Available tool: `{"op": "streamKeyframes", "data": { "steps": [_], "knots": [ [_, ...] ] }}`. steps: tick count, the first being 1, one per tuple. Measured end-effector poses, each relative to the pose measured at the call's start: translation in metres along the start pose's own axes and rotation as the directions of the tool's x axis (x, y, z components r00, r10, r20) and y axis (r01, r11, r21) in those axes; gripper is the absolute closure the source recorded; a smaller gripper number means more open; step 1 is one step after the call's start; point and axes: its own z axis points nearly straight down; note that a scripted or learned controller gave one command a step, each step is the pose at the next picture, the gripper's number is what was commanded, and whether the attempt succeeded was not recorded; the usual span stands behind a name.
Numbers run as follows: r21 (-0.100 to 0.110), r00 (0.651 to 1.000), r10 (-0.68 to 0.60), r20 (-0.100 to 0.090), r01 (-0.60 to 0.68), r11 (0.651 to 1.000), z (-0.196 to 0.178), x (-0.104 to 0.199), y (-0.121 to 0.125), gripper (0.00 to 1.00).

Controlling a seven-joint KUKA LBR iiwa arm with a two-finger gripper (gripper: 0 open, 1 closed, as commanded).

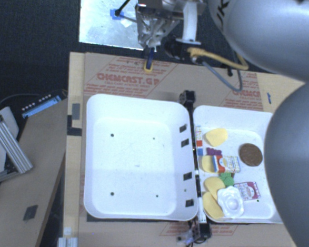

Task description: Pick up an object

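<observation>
My gripper [149,42] hangs high over the far edge of the tabletop [74,141], beyond the back rim of the left bin [96,158], and its fingers [148,39] come together to a narrow point with nothing between them that I can make out, though at this slant I cannot tell for sure how far they are parted. I judge the pick has not yet begun: I am parked well away from anything worth grasping. Everything I could take lies in the right bin [260,120], just across the divider from the left bin: a pale yellow piece [216,136] nearest that divider toward the back, a brown disc [251,154] farther from it, a small red-and-white packet [229,164], a green bit [225,178], a white lidded cup [230,201] toward the front, and more yellow pieces [211,203] hugging the divider. The next move calls for swinging over the divider, opening up, and dropping onto one item that stands free; the brown disc looks the least crowded. As for writing, the cardboard sheet [126,77] behind the left bin reads something like "CHEMCAST GP" in red; the packet labels are too small to read.
</observation>
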Motion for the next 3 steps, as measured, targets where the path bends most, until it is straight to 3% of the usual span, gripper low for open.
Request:
{"op": "streamKeyframes", "data": {
  "steps": [1,2,3],
  "knots": [
    [0.004,1.000,0.013,0.003,-0.013,1.000,0.030,-0.112,0.000,1.00],
    [0.002,1.000,-0.003,-0.002,0.003,1.000,0.029,-0.047,-0.034,1.00],
    [0.000,1.000,0.000,0.000,0.000,1.000,0.049,0.002,-0.027,1.00]
  ]
}}
